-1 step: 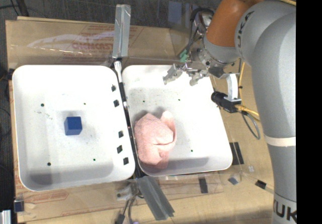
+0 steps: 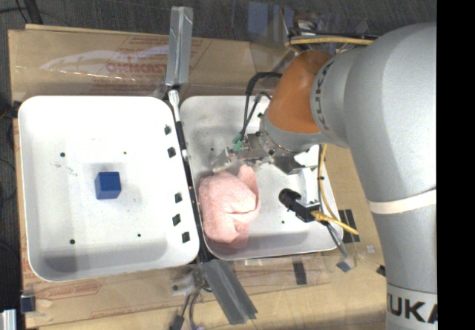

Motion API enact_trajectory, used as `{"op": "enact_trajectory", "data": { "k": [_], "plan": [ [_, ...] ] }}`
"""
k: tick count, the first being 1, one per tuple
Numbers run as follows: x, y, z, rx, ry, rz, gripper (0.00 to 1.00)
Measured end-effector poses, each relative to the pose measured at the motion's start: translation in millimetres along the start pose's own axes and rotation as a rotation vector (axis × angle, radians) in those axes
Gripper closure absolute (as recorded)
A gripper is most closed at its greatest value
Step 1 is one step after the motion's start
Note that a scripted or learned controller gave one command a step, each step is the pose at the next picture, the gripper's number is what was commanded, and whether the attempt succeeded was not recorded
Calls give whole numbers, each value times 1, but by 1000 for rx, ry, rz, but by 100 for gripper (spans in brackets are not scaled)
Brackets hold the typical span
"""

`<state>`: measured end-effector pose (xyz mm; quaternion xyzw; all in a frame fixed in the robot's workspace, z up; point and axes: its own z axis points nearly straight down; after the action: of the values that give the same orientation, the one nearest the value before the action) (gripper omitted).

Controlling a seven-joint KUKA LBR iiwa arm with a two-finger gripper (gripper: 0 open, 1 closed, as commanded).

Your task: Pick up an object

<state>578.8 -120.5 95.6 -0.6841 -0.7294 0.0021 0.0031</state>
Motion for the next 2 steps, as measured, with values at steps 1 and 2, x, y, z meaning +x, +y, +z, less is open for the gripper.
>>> {"op": "enact_trajectory", "data": {
  "k": [1,2],
  "plan": [
    [-19,-39,5,-3,-1,-28,0],
    [-20,-39,-6,-3,-1,-32,100]
  ]
}}
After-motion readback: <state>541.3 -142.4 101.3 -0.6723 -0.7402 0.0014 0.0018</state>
